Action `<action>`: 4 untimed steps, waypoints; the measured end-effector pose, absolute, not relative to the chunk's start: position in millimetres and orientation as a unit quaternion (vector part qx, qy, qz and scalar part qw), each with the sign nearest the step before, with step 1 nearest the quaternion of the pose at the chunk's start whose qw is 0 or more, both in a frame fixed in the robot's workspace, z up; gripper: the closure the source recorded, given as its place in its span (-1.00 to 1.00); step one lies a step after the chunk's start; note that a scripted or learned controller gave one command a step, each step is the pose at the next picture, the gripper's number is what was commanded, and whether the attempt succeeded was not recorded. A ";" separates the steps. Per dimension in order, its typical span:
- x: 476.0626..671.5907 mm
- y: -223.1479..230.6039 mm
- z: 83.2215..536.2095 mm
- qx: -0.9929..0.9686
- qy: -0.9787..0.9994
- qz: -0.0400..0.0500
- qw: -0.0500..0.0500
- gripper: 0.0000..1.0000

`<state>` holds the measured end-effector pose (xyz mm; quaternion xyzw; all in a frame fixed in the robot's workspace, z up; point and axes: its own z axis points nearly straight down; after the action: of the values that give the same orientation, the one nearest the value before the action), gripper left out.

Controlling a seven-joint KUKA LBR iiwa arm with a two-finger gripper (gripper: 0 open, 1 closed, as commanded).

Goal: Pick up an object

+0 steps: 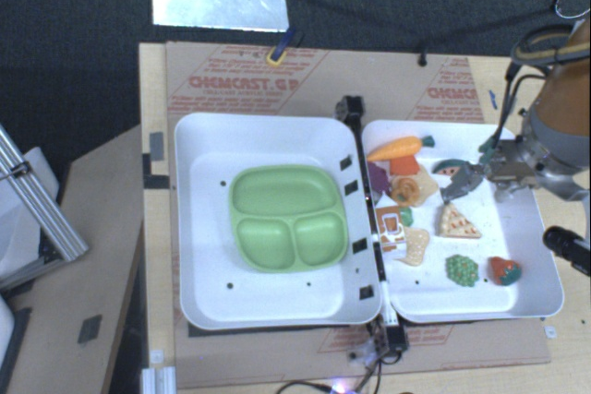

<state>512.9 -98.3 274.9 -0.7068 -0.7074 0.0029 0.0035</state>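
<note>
My gripper (473, 167) hangs over the right bin (536, 240), reaching in from the right, open with nothing between its fingers. Just left of it lies a small watermelon slice (450, 167); a pizza slice (457, 223) lies below it. Further left are an orange carrot (397, 147), a red block (404, 165) and a tan pastry (411, 190). Along the front of the bin lie a green broccoli (462, 269), a red strawberry (504, 270), a pale cookie (415, 245) and a small orange-and-white piece (390, 224).
The left bin (199, 198) holds a green divided plate (286, 217). A black divider (365, 198) runs between the bins. The arm's grey and orange body (559, 106) rises over the right bin's far right corner.
</note>
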 end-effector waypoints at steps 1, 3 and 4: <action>514.6 -98.2 280.2 -0.706 -0.708 -0.001 -0.001 -1.00; 507.3 -102.7 166.1 -0.707 -0.707 0.001 0.001 -1.00; 503.5 -102.1 118.4 -0.709 -0.705 0.000 -0.007 -1.00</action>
<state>503.5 -102.1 118.4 -0.7094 -0.7048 0.0004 -0.0074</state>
